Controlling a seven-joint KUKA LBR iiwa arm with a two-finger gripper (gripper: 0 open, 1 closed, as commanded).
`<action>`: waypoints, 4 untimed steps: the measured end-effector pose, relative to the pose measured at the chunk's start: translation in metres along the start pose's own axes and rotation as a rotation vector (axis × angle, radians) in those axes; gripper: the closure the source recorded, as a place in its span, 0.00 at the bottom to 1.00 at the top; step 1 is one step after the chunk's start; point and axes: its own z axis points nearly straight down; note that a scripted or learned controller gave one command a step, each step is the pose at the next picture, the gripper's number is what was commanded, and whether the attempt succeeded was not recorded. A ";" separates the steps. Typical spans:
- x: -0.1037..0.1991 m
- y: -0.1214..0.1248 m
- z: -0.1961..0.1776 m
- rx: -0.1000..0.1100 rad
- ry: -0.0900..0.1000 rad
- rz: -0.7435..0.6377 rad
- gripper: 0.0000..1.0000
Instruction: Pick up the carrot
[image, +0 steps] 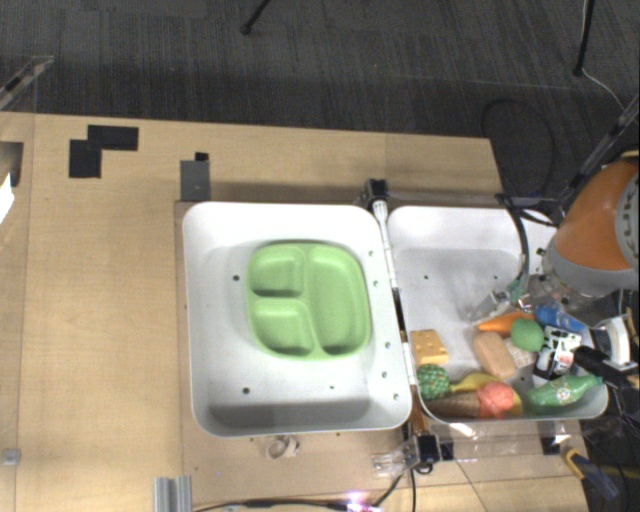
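camera view: wooden bench (100, 330), two white bins (215, 400), dark carpet (350, 60) behind

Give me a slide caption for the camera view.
KUKA arm's gripper poised beside the carrot amid toy foods in the right bin; green tray in the left.

- A dark grey carpeted floor (320, 50) runs across the twelve o'clock side, lined with fine ridges.
- Thin black cables (520, 115) trail over the carpet toward two o'clock.
- A pale wooden bench top (90, 330) fills the nine o'clock side and reaches past the centre.
- Black square patches (100, 150) mark the bench near ten o'clock.
- A small dark metal bracket (196, 178) stands just inward of them.
- Light falls evenly, with soft shadows.
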 end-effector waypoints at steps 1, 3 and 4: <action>0.000 0.005 -0.014 -0.011 -0.006 -0.010 1.00; 0.052 -0.008 -0.001 -0.003 -0.004 -0.179 0.00; 0.051 -0.003 -0.014 -0.014 -0.008 -0.184 1.00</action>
